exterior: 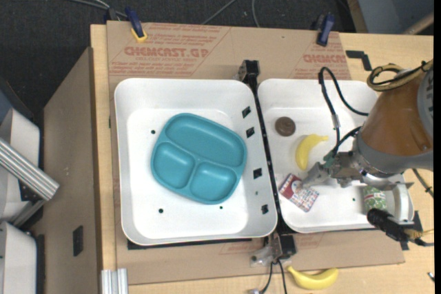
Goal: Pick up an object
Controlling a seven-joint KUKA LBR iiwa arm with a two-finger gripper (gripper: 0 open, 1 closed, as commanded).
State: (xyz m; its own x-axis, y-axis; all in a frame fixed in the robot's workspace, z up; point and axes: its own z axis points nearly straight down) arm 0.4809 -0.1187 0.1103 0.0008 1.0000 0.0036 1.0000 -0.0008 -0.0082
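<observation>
The arm [400, 124] shows a broad orange band above a grey wrist collar. Black cables [331, 103] loop along it, with a yellow one near the top. The gripper [324, 172] is small, grey metal.

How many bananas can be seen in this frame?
2. One banana lies in the right bin, just left of the gripper. The other banana lies outside the bins at the bench's front edge. The arm may hide more in the right bin.
</observation>
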